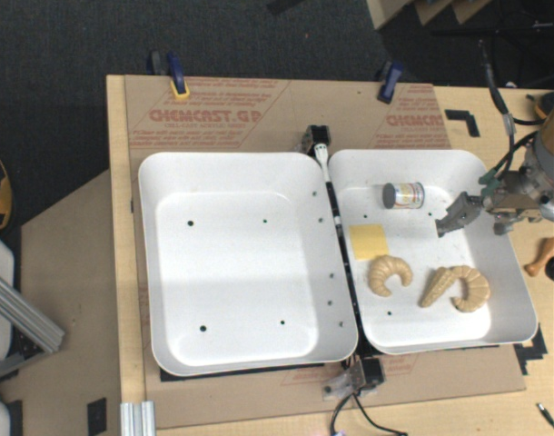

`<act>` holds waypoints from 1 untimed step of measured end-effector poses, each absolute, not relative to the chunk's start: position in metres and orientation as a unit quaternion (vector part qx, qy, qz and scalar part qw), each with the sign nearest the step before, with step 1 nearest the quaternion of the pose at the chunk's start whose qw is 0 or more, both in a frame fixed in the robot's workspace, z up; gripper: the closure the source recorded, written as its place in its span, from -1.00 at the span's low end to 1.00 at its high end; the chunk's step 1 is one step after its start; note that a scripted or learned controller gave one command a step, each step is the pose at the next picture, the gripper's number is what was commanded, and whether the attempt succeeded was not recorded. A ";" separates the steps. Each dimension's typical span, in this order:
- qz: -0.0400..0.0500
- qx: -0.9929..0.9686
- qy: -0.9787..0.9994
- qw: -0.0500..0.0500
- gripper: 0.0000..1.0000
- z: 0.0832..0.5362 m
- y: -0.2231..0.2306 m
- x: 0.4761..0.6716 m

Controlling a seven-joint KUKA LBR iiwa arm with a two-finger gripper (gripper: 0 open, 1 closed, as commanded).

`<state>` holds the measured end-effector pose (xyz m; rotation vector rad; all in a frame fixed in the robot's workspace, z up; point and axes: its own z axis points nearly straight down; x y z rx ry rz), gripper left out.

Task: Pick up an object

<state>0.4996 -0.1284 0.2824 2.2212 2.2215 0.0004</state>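
Note:
The right bin [500, 321] holds several objects. A small clear jar [403, 194] lies on its side near the back. A flat yellow square [368, 241] rests by the bin's left wall. In front of it lies a tan croissant [390, 273], and a second, larger croissant [459, 287] lies at the front right. My gripper [479, 222] hangs over the right side of this bin, to the right of the jar and behind the larger croissant. It is open, one dark finger [454, 216] pointing left, and nothing is between the fingers.
The left bin [150, 243] stands beside the right one, with a black divider strip [336, 243] between them. Both sit on a brown board [222, 112] held by blue clamps [175, 73] at the back. Cables [499, 107] trail near the arm.

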 end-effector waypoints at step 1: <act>-0.001 0.707 0.707 -0.002 -1.00 0.078 -0.126 0.558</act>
